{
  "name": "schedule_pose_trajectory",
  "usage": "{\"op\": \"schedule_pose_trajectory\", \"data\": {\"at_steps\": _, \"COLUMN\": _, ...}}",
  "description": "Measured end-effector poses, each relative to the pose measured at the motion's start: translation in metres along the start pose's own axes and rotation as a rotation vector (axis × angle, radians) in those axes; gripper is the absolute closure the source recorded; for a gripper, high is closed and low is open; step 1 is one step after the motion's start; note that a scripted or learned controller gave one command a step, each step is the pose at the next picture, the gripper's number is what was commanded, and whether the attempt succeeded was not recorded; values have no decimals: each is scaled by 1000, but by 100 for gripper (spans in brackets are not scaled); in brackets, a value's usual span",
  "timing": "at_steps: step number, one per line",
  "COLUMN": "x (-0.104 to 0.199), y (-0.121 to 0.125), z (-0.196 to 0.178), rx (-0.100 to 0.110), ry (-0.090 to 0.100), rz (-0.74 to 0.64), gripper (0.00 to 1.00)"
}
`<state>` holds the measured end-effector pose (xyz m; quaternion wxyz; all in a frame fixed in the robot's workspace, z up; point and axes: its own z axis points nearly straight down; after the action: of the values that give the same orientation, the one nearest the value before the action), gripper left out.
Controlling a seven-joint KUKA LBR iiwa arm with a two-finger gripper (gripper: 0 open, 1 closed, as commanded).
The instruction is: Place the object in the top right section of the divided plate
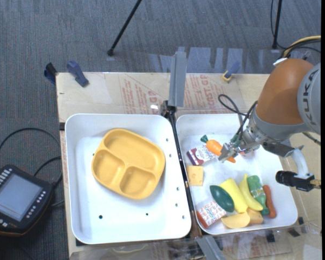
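A bench topped with printed brown cardboard (135, 91) carries two shallow white bins side by side — the left white bin (78, 221) and the right white bin (290, 210), their inner edges touching along the middle. A grey upright bar (177, 80) stands at the far edge, just behind where the bins meet. A blue clamp (76, 72) grips the far left corner of the board, and a smaller blue-and-yellow clamp (229, 73) sits at the far edge toward the right.

Yellow divided plate (129, 163), 2 white bins (76, 145), orange carrot (215, 147)
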<state>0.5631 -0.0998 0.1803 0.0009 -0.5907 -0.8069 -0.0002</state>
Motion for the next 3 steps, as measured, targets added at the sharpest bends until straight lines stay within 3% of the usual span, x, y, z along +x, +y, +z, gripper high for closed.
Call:
{"op": "schedule_pose_trajectory", "data": {"at_steps": 1, "x": 112, "y": -6, "z": -34, "rx": 1, "ry": 1, "rz": -215, "gripper": 100}}
{"op": "schedule_pose_trajectory", "data": {"at_steps": 2, "x": 57, "y": 0, "z": -97, "rx": -2, "ry": -3, "rz": -67, "gripper": 100}}
{"op": "schedule_pose_trajectory", "data": {"at_steps": 3, "x": 82, "y": 39, "z": -141, "rx": -1, "ry": -2, "rz": -380, "gripper": 100}}
